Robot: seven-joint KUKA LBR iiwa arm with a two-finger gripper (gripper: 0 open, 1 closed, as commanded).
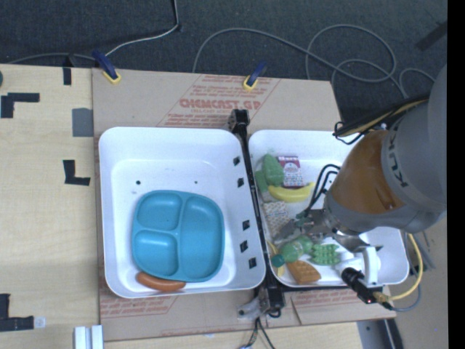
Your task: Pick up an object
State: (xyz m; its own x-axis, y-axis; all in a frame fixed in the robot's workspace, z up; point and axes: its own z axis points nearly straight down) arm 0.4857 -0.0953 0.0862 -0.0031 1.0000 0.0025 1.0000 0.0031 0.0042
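1. A cardboard-covered bench stands on dark carpet strewn with cables, bearing two shallow white bins side by side, seen from above.
2. Nearest, along the right bin's front edge, lie a tan wedge-shaped toy, a green studded piece and a small green toy, packed close together.
3. In the left bin, an orange toy sausage lies at the front edge, just beside a blue divided plate that takes up the bin's middle.
4. The KUKA arm, orange band showing, reaches over the right bin; its gripper hangs low above the clutter in that bin's left half, and whether its pincer is released or clenched cannot be told from this angle.
5. Farther back, a toy banana lies touching a green leafy toy and a small red-and-white carton near the bin's far left corner.
6. Judged from the pose, the step in hand is the descent onto a target in the right bin's pile; no object is seen held. The next move calls for closing on a single item without snagging its neighbours, then lifting straight up.
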